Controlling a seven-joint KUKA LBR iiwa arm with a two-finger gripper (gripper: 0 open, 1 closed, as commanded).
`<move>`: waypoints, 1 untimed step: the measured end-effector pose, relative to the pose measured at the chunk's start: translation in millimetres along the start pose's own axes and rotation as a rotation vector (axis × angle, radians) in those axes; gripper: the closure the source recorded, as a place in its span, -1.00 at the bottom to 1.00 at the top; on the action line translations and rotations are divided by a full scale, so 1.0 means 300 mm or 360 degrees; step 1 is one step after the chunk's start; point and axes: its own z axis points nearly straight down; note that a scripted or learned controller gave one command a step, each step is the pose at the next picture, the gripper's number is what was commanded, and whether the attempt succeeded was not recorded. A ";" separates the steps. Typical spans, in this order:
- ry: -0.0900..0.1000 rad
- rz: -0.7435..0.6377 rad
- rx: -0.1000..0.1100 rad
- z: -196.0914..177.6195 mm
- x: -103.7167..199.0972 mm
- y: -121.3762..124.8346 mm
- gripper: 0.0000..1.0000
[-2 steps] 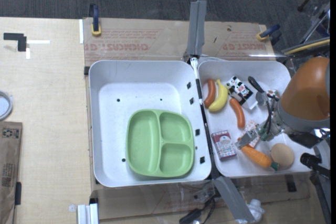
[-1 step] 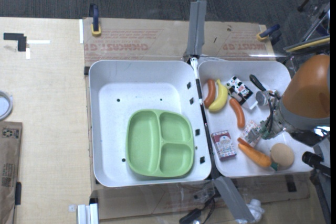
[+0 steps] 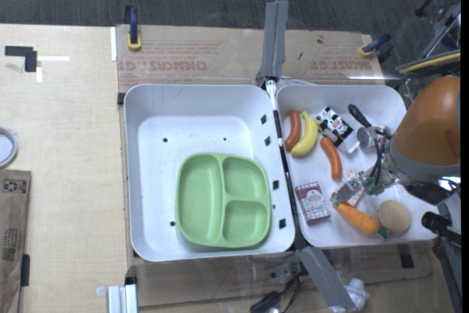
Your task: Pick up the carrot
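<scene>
The carrot (image 3: 358,219) lies in the right bin (image 3: 381,94), near its front wall, slanting with its leafy end toward the gripper (image 3: 350,191). A tan egg-shaped object (image 3: 394,217) sits just beside its tip on the right, and a small red carton (image 3: 313,202) rests to its left. The gripper hangs directly above the carrot's upper end; whether its fingers are apart or together cannot be told. Farther back lie a sausage (image 3: 331,157), a banana (image 3: 308,135) touching another sausage (image 3: 293,128), and a black-and-white toy (image 3: 334,124). The left bin (image 3: 146,157) holds a green divided plate (image 3: 223,199).
</scene>
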 end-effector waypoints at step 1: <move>0.0012 0.0145 0.0012 0.062 0.007 0.076 -1.00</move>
